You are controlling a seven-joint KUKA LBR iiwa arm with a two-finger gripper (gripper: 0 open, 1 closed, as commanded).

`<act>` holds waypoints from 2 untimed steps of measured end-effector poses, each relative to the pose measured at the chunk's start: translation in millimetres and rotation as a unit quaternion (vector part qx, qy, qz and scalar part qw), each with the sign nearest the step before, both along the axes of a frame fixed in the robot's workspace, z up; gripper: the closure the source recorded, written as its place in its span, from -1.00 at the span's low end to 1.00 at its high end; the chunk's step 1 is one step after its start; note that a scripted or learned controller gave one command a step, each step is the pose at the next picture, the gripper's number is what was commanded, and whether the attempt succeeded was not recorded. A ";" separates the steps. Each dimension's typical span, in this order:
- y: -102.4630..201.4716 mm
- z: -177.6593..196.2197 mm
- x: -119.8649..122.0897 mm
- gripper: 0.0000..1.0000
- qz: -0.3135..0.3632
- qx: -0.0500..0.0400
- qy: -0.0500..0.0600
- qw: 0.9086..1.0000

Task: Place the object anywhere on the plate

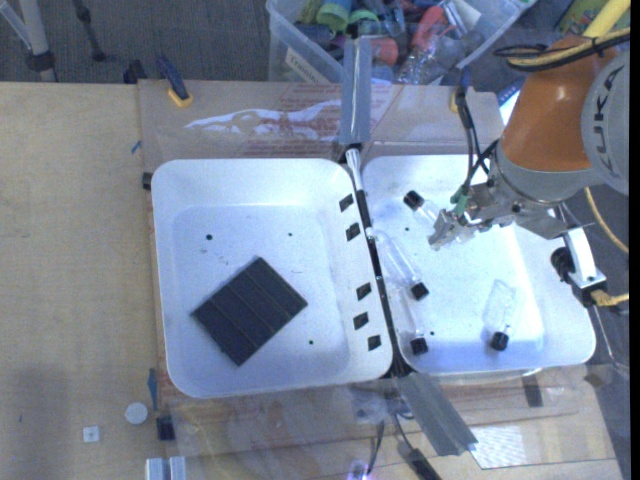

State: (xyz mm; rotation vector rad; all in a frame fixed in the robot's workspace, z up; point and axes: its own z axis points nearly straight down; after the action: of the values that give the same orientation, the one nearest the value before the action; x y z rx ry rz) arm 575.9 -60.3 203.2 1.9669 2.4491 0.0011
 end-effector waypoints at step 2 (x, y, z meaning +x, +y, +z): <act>121.2 92.0 91.5 1.00 0.482 -0.002 -0.003 0.876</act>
State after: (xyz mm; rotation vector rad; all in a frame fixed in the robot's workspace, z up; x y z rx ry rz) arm 667.5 60.8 295.2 0.5402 3.0873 0.0041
